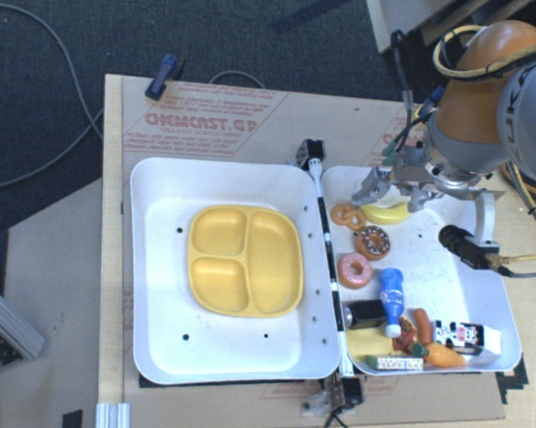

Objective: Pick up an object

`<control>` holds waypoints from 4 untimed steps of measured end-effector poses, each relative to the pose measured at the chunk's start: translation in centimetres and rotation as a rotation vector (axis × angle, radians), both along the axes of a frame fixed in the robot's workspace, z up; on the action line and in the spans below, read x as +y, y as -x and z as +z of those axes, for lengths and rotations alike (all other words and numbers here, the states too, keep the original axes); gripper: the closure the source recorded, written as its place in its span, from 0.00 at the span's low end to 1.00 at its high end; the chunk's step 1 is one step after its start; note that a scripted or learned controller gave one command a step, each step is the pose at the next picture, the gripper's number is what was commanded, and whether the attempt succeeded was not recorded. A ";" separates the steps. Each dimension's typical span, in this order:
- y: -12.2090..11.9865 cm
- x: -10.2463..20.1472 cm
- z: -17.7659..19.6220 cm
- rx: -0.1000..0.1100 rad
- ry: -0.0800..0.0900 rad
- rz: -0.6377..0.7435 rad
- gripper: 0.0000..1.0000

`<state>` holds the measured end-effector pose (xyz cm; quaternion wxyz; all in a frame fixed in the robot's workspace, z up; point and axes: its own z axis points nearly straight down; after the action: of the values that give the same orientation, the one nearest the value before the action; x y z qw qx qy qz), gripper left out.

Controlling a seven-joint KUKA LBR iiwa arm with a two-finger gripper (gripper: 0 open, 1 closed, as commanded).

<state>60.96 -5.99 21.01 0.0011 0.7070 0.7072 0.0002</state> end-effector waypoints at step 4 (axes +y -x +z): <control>8.2 -4.2 -12.6 0.004 -0.002 -0.001 0.00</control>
<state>52.73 -10.16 8.42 -0.0009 0.7075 0.7067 -0.0006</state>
